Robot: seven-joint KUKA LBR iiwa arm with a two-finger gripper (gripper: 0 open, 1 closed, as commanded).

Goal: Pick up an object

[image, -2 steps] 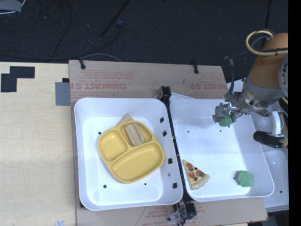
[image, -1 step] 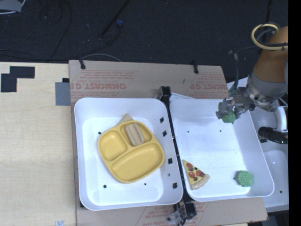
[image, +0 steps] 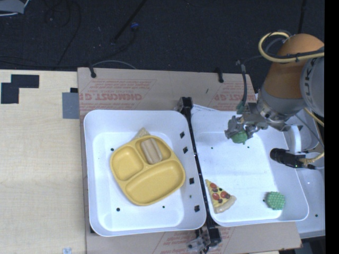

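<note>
My gripper [image: 239, 133] hangs over the back of the right bin [image: 254, 221], with the arm coming in from the right. A small round green object [image: 240, 137] sits between its fingertips, and the fingers are closed on it. A toy pizza slice [image: 220, 196] lies at the front left of this bin. A knobbly green piece [image: 275, 200] rests at the bin's front right.
The left bin [image: 100, 142] holds a yellow divided plate [image: 147, 178] with a tan bread-like piece [image: 152, 151] in its back compartment. A black divider [image: 193, 157] runs between the bins. Bare white floor lies in the middle of the right bin.
</note>
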